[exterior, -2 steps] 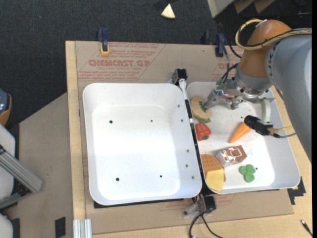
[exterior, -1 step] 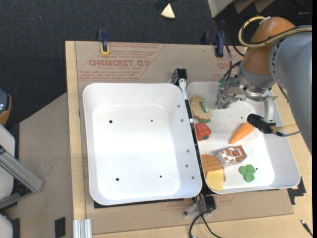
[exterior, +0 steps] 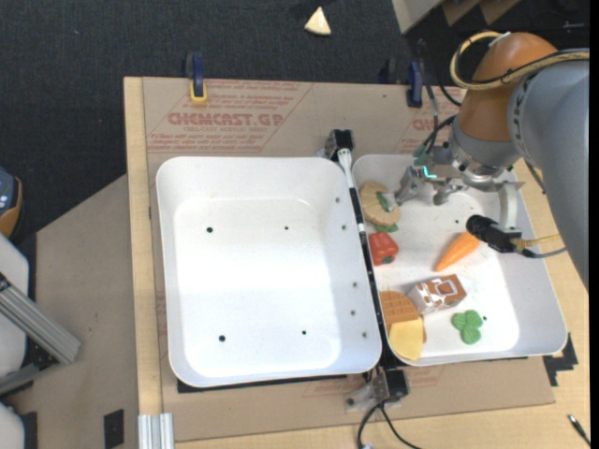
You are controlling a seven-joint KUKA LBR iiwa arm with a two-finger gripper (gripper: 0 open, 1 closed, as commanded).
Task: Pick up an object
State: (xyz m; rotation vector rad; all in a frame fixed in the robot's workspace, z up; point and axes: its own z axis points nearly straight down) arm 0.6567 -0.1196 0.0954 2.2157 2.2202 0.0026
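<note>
Single fixed overhead camera, angled down, both bins (exterior: 253, 181) in frame

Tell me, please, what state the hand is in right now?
Hand: cannot be told; it hangs over the right bin.

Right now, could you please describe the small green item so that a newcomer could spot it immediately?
Look in the right-hand white bin, toward its near edge. The green broccoli-like toy lies there, just right of the yellow piece and below the brown-and-white block. It is the only green object in either bin.
</note>
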